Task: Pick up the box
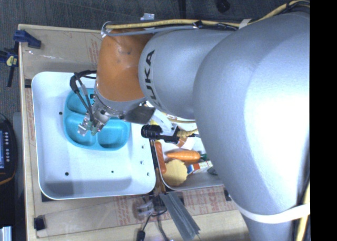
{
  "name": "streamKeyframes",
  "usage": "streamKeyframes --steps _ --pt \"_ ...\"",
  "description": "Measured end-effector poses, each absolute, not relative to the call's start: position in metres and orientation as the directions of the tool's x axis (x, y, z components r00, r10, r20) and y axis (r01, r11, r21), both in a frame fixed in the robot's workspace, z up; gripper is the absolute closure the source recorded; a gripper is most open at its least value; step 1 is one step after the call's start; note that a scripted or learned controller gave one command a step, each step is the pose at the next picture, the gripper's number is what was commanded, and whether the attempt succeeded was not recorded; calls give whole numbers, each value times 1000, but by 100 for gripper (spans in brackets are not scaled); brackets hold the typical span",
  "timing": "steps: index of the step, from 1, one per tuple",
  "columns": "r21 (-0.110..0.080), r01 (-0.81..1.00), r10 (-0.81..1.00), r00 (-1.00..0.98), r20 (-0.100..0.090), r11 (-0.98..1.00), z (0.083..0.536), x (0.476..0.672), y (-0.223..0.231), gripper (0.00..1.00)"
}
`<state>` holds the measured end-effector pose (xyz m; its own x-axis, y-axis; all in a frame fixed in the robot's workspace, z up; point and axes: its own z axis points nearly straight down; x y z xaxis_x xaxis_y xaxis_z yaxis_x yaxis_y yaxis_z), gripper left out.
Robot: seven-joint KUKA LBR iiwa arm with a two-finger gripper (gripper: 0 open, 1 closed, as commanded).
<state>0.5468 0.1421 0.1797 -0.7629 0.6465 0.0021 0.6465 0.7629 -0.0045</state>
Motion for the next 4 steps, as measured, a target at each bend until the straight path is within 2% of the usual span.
streamKeyframes --steps 1,2,3,4 --pt "-5 603 603 -798 3 798 117 479 182 100" --pt "-6 773 773 -634 3 634 90 493 99 100" --pt "-1 684 684 -730 0 730 122 476 119 100" --pt "1 406 406 -914 -2 914 169 477 115 100"
